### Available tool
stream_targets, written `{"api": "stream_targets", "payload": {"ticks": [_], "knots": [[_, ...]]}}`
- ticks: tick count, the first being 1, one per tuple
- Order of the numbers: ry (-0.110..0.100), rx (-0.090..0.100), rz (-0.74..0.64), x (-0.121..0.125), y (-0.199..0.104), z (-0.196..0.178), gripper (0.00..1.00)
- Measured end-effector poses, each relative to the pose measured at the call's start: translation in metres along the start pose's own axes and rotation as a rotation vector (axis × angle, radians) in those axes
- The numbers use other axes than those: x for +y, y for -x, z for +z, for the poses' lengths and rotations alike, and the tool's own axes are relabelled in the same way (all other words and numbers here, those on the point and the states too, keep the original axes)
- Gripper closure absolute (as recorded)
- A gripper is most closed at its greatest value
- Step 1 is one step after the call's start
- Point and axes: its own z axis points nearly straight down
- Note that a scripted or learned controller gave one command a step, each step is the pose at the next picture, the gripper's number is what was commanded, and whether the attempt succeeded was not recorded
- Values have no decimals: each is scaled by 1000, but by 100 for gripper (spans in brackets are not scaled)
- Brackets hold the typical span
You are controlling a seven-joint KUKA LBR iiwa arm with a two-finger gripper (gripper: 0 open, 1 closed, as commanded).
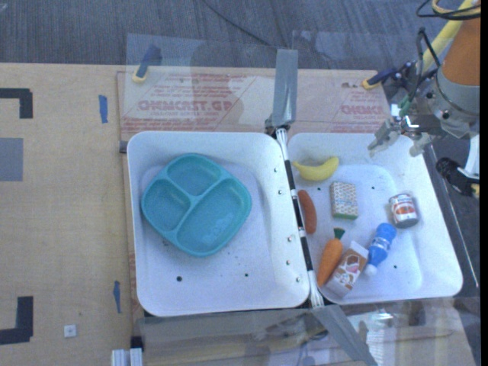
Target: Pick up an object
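Observation:
My gripper (398, 137) hangs over the back right corner of the right bin (436, 280), its two fingers spread apart with nothing between them. Below it in that bin lie a yellow banana (316, 168), a brown sausage (307, 210), a small patterned box (344, 200), a tin can (403, 210), a blue bottle (380, 245), an orange carrot (330, 259) and a white carton (348, 269). The can is the nearest object to the gripper, about a hand's width in front of it.
The left bin (152, 284) holds a teal divided plate (196, 203). A grey strip (284, 90) runs back from the seam between the bins. Cables and a yellow hose (450, 6) hang by the arm at the upper right.

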Motion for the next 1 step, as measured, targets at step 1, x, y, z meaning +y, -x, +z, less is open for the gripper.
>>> {"api": "stream_targets", "payload": {"ticks": [1], "knots": [[4, -2, -91, -28, 38, 145, 0]]}}
